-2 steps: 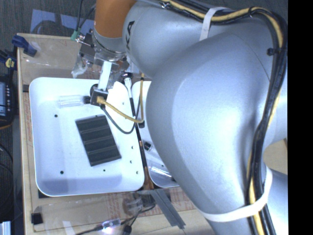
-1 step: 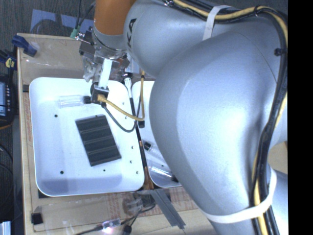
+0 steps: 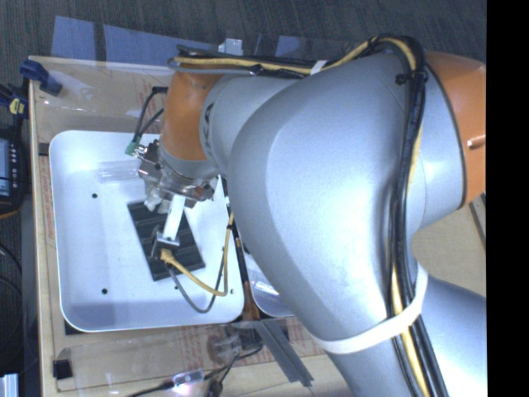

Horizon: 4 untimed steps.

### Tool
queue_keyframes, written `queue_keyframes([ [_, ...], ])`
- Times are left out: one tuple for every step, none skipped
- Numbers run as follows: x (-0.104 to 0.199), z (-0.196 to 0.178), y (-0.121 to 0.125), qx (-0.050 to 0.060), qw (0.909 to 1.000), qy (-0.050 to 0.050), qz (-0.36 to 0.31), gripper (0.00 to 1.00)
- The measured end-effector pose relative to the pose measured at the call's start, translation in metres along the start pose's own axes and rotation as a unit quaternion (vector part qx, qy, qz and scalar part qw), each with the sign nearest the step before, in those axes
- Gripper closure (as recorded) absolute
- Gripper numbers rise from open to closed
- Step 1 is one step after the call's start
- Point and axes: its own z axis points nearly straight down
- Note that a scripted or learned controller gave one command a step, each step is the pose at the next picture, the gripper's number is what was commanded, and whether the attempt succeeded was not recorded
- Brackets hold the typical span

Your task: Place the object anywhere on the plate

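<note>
Shallow white left bin (image 3: 83, 292): floor bare toward left and near rims, open room there. Right white bin (image 3: 269, 303) mostly under big grey arm (image 3: 331, 180) (sliver of it at near side). Pale wooden bench (image 3: 124, 347) around bins. Gripper (image 3: 157, 190) low over left bin's far-right part; open or closed, cannot tell. Clear tube-like object (image 3: 116, 170) on bin floor just left of gripper.

Right bin (image 3: 266, 298) mostly behind arm (image 3: 331, 188) — hand (image 3: 157, 193) partly hidden too.
</note>
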Motion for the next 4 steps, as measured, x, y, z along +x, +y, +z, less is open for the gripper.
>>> queue_keyframes([
  [0.0,-0.001,0.001,-0.001,1.0,0.001,0.0,0.0],
  [0.078,0.032,-0.048,-0.002,0.999,0.001,0.044,0.0],
  [0.077,0.023,-0.049,0.0,0.9991,0.0,0.042,1.0],
  [0.041,-0.129,-0.053,-0.004,0.9842,0.002,-0.177,1.0],
])
